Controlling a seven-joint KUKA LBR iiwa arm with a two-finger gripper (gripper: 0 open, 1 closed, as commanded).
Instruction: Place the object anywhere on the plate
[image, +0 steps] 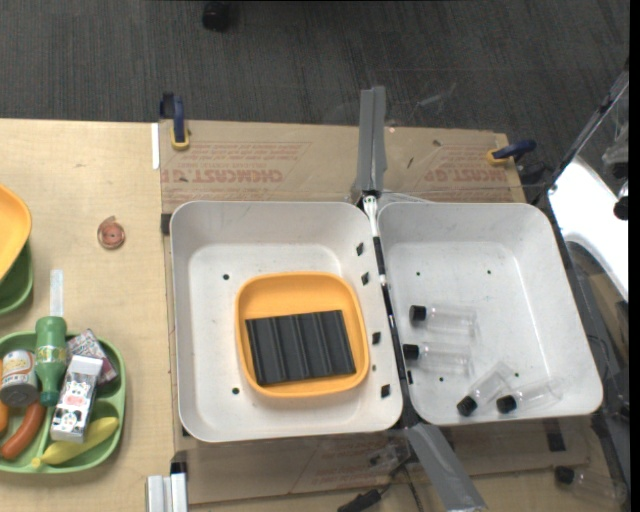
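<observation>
Clear plastic vials with black caps are lying loose in the right bin. The square orange plate, carrying a ribbed dark slab, is sitting in the left bin. Wooden surface, dark carpet behind. Can't tell the tool's state.

both bins white plastic, smooth, faint sheen. plate orange plastic, matt, carrying a dark ribbed slab, dull finish. vials clear glossy plastic with black caps. table pale wood, matt; cardboard under bins, printed, rough.
</observation>
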